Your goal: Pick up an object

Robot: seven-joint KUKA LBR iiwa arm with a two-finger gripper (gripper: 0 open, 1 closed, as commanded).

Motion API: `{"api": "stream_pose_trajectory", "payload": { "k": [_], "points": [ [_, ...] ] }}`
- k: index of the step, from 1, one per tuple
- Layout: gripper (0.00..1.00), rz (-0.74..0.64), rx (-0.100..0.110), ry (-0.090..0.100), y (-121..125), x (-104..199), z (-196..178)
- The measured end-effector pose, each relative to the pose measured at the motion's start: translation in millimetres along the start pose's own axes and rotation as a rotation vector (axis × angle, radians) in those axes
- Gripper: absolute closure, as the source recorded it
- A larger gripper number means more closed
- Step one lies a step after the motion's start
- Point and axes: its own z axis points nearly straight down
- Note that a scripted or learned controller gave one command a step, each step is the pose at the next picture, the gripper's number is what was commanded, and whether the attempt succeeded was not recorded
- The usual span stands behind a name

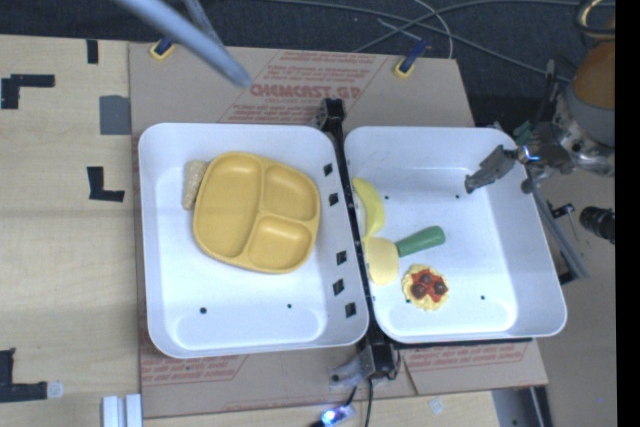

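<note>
Overhead, gripper (487, 175) hovered over right bin (500, 310)'s upper right corner; fingers' state impossible to tell. Green-handled object (419, 240) lay apart.

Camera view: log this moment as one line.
gripper: over right bin, upper right, holding nothing | right bin: green cylinder, yellow pieces, small pizza | left bin: yellow divided plate

The left bin (160, 245) holds a divided plate (256, 212) lying partly over a sponge (192, 183) at its left, while the right bin (520, 295) holds a banana (368, 201), a brush (400, 248) and a small pizza (426, 287) near the shared wall.
</note>
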Motion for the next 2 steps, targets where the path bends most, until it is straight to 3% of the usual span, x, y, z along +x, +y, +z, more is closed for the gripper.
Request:
{"api": "stream_pose_trajectory", "payload": {
  "k": [2],
  "points": [
    [0.00,-0.001,0.006,0.001,12.2,9.8,120.4]
  ]
}}
